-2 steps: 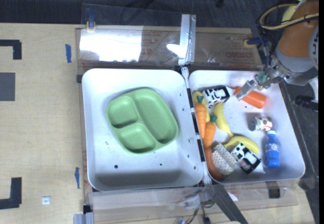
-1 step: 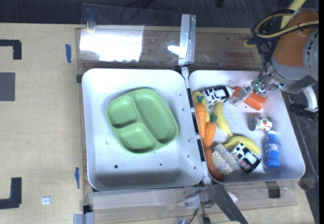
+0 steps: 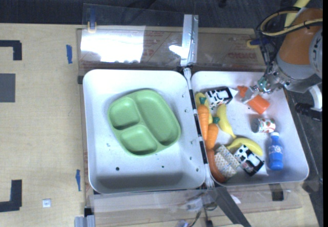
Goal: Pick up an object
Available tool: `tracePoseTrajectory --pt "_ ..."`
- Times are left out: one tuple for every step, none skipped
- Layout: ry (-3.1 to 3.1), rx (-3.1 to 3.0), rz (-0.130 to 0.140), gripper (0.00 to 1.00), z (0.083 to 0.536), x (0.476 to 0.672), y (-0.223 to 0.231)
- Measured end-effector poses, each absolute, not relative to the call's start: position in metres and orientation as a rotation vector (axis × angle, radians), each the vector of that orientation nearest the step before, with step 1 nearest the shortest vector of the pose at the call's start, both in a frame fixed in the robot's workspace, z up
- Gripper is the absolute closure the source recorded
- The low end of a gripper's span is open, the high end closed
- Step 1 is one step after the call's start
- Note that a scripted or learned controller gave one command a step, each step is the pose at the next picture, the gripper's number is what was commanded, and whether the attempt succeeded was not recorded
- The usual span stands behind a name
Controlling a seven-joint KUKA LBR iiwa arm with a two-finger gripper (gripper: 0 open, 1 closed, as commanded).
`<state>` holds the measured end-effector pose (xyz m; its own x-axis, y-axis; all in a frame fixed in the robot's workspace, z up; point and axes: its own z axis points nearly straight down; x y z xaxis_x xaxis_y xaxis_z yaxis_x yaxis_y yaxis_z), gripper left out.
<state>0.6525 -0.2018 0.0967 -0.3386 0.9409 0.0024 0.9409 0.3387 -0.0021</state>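
The right bin (image 3: 294,118) holds a jumble of toy food. Two carrots (image 3: 205,118) lie along its left wall, with a yellow banana (image 3: 224,121) beside them and a second banana (image 3: 246,145) lower down. A blue bottle (image 3: 275,152) stands near the right wall, and a small red-and-white can (image 3: 265,125) sits above it. An orange block (image 3: 259,104) and a smaller orange piece (image 3: 242,91) lie at the top right. My gripper (image 3: 265,84) hangs just above and to the right of these orange pieces, at the bin's far right corner. Nothing shows in its grasp.
The left bin (image 3: 95,164) holds a green divided plate (image 3: 143,121). Two black-and-white cow-patterned items (image 3: 219,96) (image 3: 249,160) and a woven brown item (image 3: 224,161) also lie in the right bin. A clear panel (image 3: 133,41) stands behind the bins. Cables hang by the arm.
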Motion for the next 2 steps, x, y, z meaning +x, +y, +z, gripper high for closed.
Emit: tracePoseTrajectory --pt "-2.475 -1.940 -0.002 1.00 0.171 0.668 -0.133" --pt "-2.482 -1.941 -0.006 1.00 0.182 0.669 -0.132"
